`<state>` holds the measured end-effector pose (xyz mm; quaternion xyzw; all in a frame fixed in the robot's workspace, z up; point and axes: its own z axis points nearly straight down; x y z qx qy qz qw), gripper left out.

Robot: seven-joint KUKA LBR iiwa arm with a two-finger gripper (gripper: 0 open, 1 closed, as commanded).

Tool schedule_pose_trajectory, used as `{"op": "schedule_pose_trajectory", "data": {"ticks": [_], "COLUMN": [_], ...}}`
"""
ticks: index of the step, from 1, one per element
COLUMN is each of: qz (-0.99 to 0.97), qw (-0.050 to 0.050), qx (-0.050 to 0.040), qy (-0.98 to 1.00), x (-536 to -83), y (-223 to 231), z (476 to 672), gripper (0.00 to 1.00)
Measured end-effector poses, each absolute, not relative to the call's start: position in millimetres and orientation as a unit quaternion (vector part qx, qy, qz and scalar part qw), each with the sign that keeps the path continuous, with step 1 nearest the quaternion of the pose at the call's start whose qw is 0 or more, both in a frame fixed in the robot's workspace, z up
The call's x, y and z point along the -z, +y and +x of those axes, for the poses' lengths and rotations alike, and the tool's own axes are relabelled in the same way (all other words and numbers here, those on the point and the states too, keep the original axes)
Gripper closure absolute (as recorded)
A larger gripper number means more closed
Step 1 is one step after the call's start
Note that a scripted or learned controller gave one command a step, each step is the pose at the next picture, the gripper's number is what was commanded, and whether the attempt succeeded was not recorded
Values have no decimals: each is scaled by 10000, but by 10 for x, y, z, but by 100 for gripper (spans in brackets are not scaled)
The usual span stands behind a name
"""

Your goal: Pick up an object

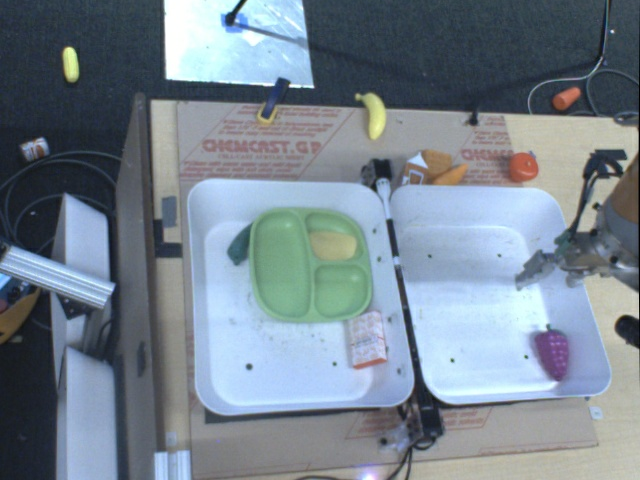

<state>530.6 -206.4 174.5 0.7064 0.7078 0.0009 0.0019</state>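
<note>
Hovering over the right bin (480,218), the gripper (548,268) has its 2 fingers spread with nothing between them, and the purple grapes (552,353) sit near that bin's front right corner.

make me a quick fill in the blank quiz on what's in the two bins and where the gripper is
1. The green divided plate lies in the ____ bin.
2. The purple grape bunch lies in the ____ bin.
3. The yellow item on the plate sits in one of its ____ compartments.
4. The gripper is over the right bin, and the grape bunch is ____ from it.

Missing words: left; right; smaller; apart
</note>
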Motion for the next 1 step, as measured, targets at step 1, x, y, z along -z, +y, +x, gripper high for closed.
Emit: {"op": "schedule_pose_trajectory", "data": {"ticks": [1], "qz": [7072], "qw": [5], "qx": [-4], "qy": [7070], "x": [-2007], "y": [-2066], "z": [4894], "gripper": [0]}}
